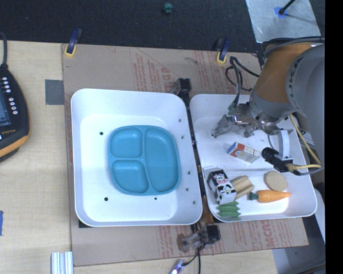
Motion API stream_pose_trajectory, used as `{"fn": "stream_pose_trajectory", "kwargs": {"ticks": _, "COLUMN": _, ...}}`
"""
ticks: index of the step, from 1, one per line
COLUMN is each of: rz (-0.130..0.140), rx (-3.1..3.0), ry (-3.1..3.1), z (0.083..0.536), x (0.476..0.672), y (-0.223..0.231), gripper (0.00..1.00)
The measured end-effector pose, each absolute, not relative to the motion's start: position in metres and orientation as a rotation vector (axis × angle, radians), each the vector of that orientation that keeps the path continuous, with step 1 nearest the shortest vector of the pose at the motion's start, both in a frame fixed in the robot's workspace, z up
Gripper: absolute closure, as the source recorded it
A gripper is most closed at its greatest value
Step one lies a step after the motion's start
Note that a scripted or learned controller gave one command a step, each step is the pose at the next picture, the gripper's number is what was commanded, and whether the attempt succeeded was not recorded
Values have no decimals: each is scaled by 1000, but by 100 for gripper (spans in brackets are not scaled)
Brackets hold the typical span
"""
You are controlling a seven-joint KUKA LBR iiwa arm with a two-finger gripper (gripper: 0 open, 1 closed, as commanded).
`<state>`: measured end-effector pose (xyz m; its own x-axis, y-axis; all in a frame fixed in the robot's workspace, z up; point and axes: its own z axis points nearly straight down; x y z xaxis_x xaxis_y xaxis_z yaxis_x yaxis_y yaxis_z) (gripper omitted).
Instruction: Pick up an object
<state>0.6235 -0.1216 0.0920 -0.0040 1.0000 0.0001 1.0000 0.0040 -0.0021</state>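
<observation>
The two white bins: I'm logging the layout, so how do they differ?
The left bin holds one blue divided plate; the right bin holds several small items, among them a carrot and a small carton. The left bin looks wider. The end effector hangs over the right bin, not the left. Both are shallow and white.

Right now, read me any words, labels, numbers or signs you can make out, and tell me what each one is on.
None can be read.
Cardboard sheet: faint red printing, too blurred.
Small carton: red and white pack, lettering too small.
Handheld pendant: screen and buttons, nothing legible.
Black and white box: markings unclear.
</observation>
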Motion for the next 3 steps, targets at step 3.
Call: {"fn": "stream_pose_trajectory", "kwargs": {"ticks": 3, "rz": 2, "rx": -2216, "ry": -2225, "z": 92, "x": 610, "y": -133, "gripper": 0}}
